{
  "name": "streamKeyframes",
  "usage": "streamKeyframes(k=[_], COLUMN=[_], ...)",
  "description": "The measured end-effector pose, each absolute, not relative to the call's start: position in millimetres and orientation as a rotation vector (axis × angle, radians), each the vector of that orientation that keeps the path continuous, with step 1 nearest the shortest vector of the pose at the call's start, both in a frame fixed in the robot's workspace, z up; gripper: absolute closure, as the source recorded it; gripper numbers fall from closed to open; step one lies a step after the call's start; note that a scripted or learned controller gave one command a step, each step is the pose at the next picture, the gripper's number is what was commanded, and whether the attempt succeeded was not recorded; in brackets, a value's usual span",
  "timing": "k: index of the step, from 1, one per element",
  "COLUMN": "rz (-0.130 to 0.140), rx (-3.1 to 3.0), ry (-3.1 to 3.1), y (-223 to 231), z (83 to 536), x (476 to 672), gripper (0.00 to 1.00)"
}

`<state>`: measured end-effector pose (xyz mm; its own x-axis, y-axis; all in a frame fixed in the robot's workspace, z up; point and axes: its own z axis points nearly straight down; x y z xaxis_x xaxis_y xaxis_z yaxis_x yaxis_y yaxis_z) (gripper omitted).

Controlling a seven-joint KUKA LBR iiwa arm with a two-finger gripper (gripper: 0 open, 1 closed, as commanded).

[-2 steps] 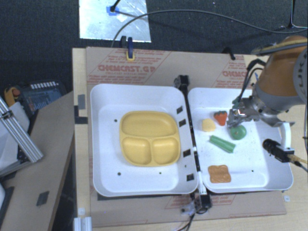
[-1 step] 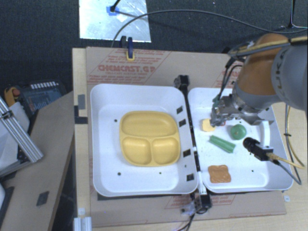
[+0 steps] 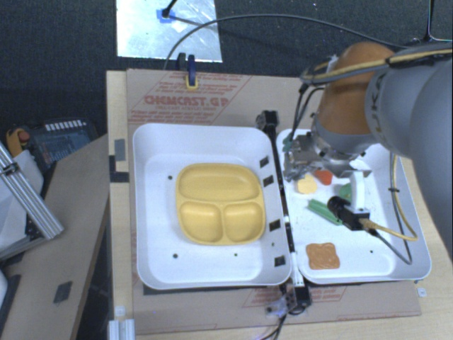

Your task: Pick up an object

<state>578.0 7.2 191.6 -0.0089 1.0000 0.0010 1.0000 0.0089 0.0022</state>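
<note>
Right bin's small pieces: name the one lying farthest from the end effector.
The brown waffle-shaped piece, alone near the right bin's front edge. The yellow piece, red piece and green piece all lie closer to the end effector.

A robotics lab: two white bins (image 3: pixel 145 190) on a cardboard-covered worktop (image 3: pixel 205 98), loose cables (image 3: pixel 241 21), aluminium framing (image 3: pixel 28 197), dark carpet (image 3: pixel 56 48) around.

Gripper (image 3: pixel 301 163) low in the right bin, near its upper left corner.

Pale yellow chunk (image 3: pixel 307 185): flat on the bin floor, just below the gripper.

Small red-orange piece (image 3: pixel 323 178): just right of the chunk, below-right of the gripper.

Green stick (image 3: pixel 325 210): lying slantwise, further below the gripper.

Orange-brown waffle-like square (image 3: pixel 323 256): flat, well below the gripper, toward the bin's near edge.
</note>
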Motion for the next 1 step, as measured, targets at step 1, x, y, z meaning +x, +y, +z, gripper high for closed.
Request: streamKeyframes(k=[1], rz=[0.004], rx=[2.211], ry=[2.231], y=[59.5], z=[191.9], x=[588.0], gripper=[1.0])
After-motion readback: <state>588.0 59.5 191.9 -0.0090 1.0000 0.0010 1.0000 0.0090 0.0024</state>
